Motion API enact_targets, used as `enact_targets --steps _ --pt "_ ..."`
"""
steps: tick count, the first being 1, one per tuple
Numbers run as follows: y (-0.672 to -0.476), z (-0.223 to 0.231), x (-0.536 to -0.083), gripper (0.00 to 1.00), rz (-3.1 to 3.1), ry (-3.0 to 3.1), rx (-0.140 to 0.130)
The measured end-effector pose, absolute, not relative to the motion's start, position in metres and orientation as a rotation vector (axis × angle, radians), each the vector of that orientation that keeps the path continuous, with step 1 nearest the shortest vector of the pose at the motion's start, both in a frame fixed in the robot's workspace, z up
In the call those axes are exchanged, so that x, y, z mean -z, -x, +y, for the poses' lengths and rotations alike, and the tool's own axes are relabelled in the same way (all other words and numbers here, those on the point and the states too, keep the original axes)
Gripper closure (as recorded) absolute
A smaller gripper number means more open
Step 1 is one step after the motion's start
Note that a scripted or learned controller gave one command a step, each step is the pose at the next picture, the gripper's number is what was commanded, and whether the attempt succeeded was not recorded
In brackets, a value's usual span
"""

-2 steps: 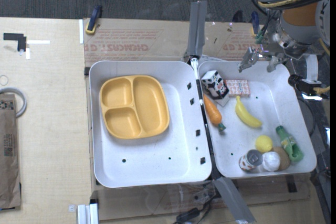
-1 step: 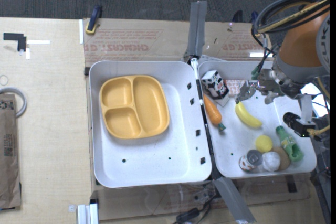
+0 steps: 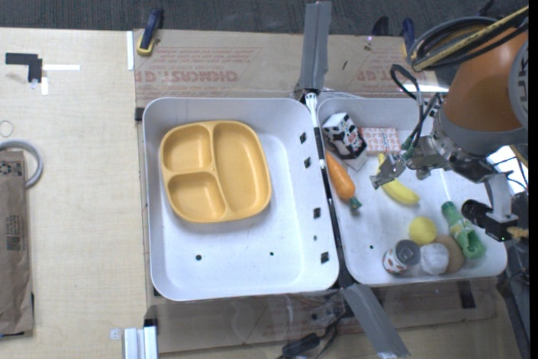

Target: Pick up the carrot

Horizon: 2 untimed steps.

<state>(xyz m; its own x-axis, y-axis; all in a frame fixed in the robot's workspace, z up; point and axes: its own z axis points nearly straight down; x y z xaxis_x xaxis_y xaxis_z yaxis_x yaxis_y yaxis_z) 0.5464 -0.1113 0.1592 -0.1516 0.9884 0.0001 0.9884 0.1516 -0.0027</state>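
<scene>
Claw (image 3: 388,173) hovers over the right bin (image 3: 370,265), close by the banana (image 3: 400,192), and I cannot tell its state; carrot (image 3: 340,177) lies left of it along the bin's left wall, so come down lengthwise-square, clear of that wall

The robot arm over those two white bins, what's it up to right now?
The arm reaches in over the right bin, its gripper hanging just above the banana. The carrot it's meant to pick up lies untouched by the bin's left wall. The yellow divided plate sits alone in the left bin.
</scene>
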Motion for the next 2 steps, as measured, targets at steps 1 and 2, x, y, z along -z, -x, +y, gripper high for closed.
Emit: enact_targets --steps 1,2 --pt "-0.541 -0.1 -0.125 0.0 -2.585 1.783 -0.002" --pt "-0.599 -0.116 -0.092 0.0 -2.633 1.717 -0.001"
